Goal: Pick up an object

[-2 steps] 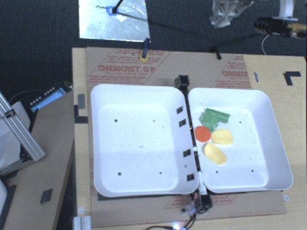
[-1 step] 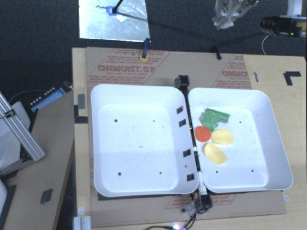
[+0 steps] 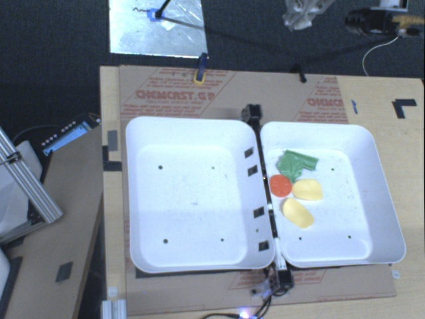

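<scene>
In the right bin (image 3: 372, 178) on the tabletop (image 3: 372, 92), a green piece (image 3: 297, 161) lying at twelve o'clock of the cluster, an orange-red disc (image 3: 280, 185) sitting at nine, two yellow pieces (image 3: 307, 190) (image 3: 298, 212) resting at three and six, the gripper (image 3: 304, 8) hanging blurred at the frame's one o'clock, jaws' state impossible to tell.

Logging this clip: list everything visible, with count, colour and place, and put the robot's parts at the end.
Bins: 2, white, side by side on the bench.
Green object: 1, right bin, near its left wall.
Round object: 1, orange-red, right bin, below the green one.
Oval objects: 2, yellow, right bin, beside and below the round one.
Board: 1, tan with red print, under the bins.
Sheet: 1, silver, on the dark floor, upper left.
Gripper: 1, grey, blurred, top edge above the right bin.
</scene>
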Motion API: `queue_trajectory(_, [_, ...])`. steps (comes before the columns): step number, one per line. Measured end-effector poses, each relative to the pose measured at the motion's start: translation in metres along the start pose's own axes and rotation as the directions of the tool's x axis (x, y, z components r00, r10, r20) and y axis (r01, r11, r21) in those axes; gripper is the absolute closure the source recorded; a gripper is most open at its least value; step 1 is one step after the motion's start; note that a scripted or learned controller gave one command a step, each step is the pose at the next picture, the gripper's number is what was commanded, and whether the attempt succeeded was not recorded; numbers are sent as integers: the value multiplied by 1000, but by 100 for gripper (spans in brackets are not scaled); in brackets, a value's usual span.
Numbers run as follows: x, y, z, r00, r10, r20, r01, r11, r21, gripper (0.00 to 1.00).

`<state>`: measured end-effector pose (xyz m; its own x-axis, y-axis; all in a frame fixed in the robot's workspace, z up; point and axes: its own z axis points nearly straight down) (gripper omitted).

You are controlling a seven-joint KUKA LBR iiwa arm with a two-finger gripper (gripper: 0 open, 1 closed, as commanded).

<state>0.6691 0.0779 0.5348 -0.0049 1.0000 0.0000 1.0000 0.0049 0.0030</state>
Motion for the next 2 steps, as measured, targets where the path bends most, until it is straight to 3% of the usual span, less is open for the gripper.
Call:
queue_trajectory(1, [22, -3, 212, 1000, 1, 1, -1, 1000, 17, 100])
queue_trajectory(2, [-16, -1, 31, 1000, 6, 0, -6, 1000, -19, 100])
